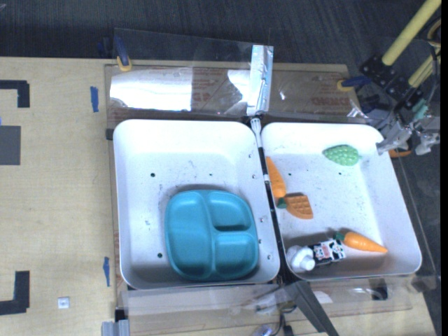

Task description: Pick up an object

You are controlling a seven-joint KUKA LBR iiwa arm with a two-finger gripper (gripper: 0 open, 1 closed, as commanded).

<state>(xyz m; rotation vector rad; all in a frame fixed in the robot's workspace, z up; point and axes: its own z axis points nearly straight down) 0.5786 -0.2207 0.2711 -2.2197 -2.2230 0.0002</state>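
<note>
Wooden bench surface carried two shallow white bins side by side, with dark carpet beyond its far edge. The left bin held a teal divided plate with three compartments, lying flat toward the near wall.

The right bin held the candidate objects. A green, bumpy, leaf-shaped piece lay near the far right corner. An orange carrot-like piece lay along the divider wall, with a brown waffle-textured piece just beside its lower end. A second orange carrot with a green stub lay near the front wall. A small bottle with a white cap and a black-and-white patterned label lay on its side at the front left corner; its print was too small to read.

The gripper sat at the right bin's far right corner, above the rim and apart from every object. Finger state could not be determined.
</note>
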